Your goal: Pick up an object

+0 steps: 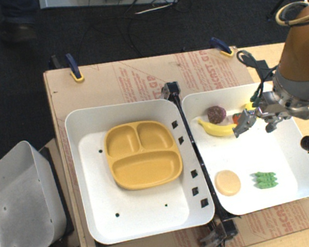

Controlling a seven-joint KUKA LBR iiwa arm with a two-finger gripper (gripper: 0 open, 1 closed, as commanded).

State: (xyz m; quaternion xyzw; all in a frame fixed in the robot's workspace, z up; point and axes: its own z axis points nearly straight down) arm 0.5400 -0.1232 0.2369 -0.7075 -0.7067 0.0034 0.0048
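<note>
The hand [246, 121] hangs low over the right bin [302, 175], at the banana's [218, 128] right tip; whether it is apart or together cannot be told. Just left of the hand and slightly beyond it sits a dark purple fruit [217, 114]. Nearer the camera lie a tan round cookie [228, 183] and green pea pods [265, 179]. Far to the hand's left, the left bin [99, 216] holds a yellow divided plate [143, 153].

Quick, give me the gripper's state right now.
Gripper: over the right bin, at the banana's right end; whether open or closed cannot be told.
</note>
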